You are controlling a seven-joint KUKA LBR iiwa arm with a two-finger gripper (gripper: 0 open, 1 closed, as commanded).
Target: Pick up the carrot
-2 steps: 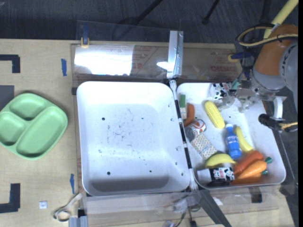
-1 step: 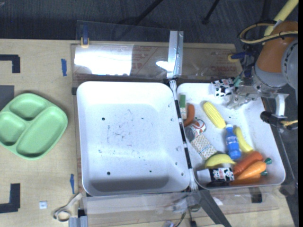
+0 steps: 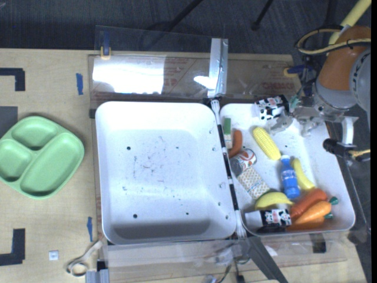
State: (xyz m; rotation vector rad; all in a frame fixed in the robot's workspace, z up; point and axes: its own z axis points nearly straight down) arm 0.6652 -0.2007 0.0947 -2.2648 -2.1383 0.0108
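Observation:
Two orange carrots with green stubs lie side by side in the front right corner of the right bin [image 3: 346,187]; the upper carrot [image 3: 306,200] rests against the lower carrot [image 3: 313,213]. My gripper [image 3: 296,124] hangs over the back right of that bin, well behind the carrots. It is open, with nothing between its fingers. A cow-patterned toy [image 3: 270,107] sits just to the left of it.
The right bin also holds a corn cob [image 3: 266,143], a blue bottle [image 3: 289,179], a banana [image 3: 304,175], a yellow fruit [image 3: 273,200], a small can [image 3: 245,158] and an orange sausage-like piece [image 3: 237,141]. The left bin [image 3: 159,164] adjoins it. A green divided plate [image 3: 40,155] lies far left.

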